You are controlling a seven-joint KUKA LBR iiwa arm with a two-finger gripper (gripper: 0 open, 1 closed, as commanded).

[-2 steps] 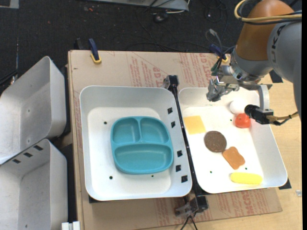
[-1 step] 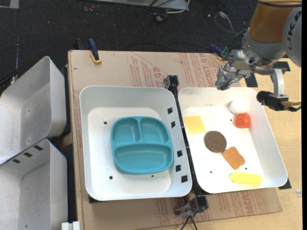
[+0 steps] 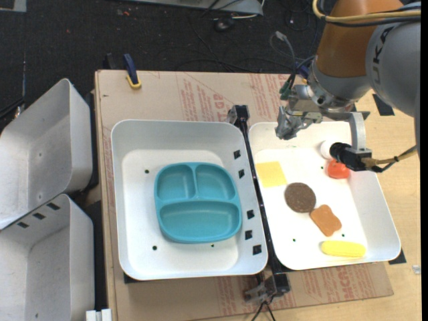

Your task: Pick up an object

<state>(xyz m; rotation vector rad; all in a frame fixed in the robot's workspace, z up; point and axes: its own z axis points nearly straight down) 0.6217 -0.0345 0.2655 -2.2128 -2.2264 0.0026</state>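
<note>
In the right bin (image 3: 374, 199) lie a pale yellow square slice (image 3: 271, 174), a brown round patty (image 3: 300, 196), an orange-brown bread-shaped piece (image 3: 325, 219), a yellow corn-like piece (image 3: 343, 248) and a red-and-white item (image 3: 336, 166) partly behind a black fitting. My gripper (image 3: 287, 130) hangs over the bin's far left corner, above and slightly right of the yellow slice. I see nothing held beneath it.
The left bin (image 3: 127, 179) holds a teal divided plate (image 3: 198, 202). A black divider (image 3: 251, 179) runs between the bins. Two tilted white bins (image 3: 40, 179) stand at the far left. A cable crosses the right bin's far right side.
</note>
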